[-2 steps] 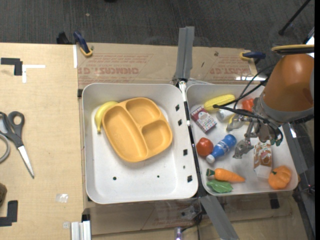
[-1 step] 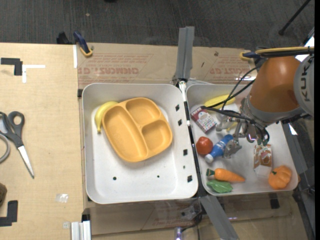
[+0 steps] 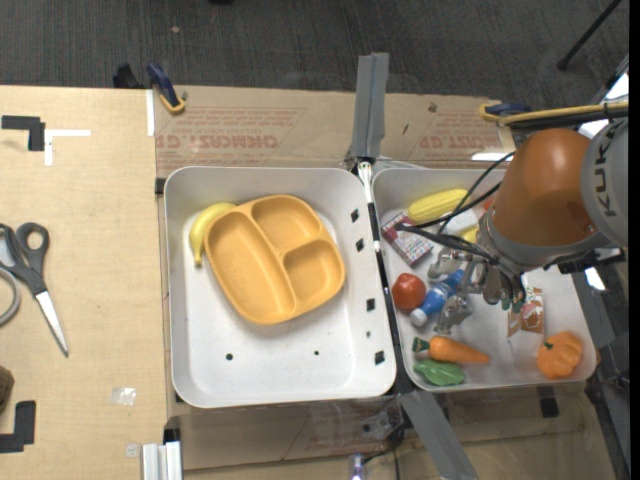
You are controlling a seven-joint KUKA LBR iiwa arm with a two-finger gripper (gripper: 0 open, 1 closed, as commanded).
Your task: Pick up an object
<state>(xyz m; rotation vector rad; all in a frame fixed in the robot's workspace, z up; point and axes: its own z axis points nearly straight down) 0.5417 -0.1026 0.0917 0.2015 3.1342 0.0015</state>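
The right bin (image 3: 480,380) holds several toy foods. A yellow corn cob (image 3: 436,205) lies at the back and a printed packet (image 3: 404,238) sits in front of it. Near the bin's left wall are a red tomato (image 3: 407,290) and a blue bottle-like object (image 3: 434,299). A carrot (image 3: 458,350) and a green vegetable (image 3: 438,373) lie at the front, an orange pumpkin (image 3: 559,355) at the front right, and a small sachet (image 3: 529,314) beside it. My gripper (image 3: 455,288) hangs low over the middle of this bin, right by the blue object; the orange wrist band (image 3: 545,198) covers what lies behind it.
The left bin (image 3: 270,373) holds an orange divided plate (image 3: 272,258) with a banana (image 3: 204,228) poking out at its left. Scissors (image 3: 35,278) lie on the bench at far left. A grey divider bar (image 3: 370,108) stands behind the two bins.
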